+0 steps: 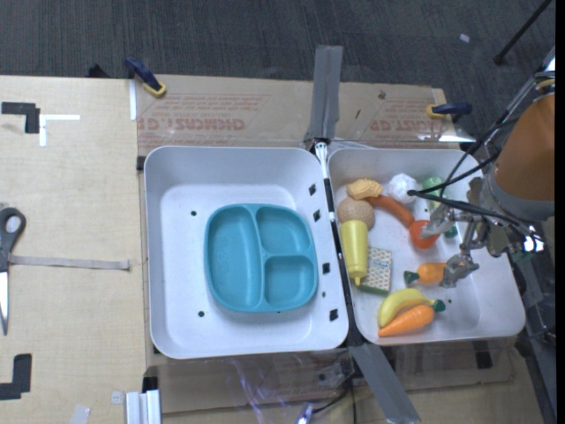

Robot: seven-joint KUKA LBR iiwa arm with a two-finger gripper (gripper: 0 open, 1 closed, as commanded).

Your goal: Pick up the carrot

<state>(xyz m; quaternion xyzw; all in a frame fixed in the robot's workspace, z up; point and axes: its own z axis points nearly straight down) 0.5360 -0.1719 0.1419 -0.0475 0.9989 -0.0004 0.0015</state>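
The camera looks down on a tabletop (71, 325) with two white bins side by side. The left bin (168, 263) holds a blue plate (262, 257) with three parts. Nothing lies on the plate.

The right bin (494, 312) is full of toy food. The carrot (408, 320) lies near the front edge of this bin. It is orange with a little green top that points right. A yellow banana (402, 301) lies just behind the carrot and touches it. A yellow bottle (355, 249) lies along the left side of the bin, with a round tan ball (356, 212) at its far end. A small checked block (378, 270) sits beside the bottle. A long orange sausage shape (393, 208) lies near the back, next to a yellow bun shape (364, 189) and a white lump (403, 185). A small orange piece (429, 274) with a green tip sits in the middle.

The grey arm (530, 162) comes in from the right. Its claw (452, 253) hangs over the right bin, behind the carrot and apart from it. I cannot tell how the claw is set, or if it grips anything.
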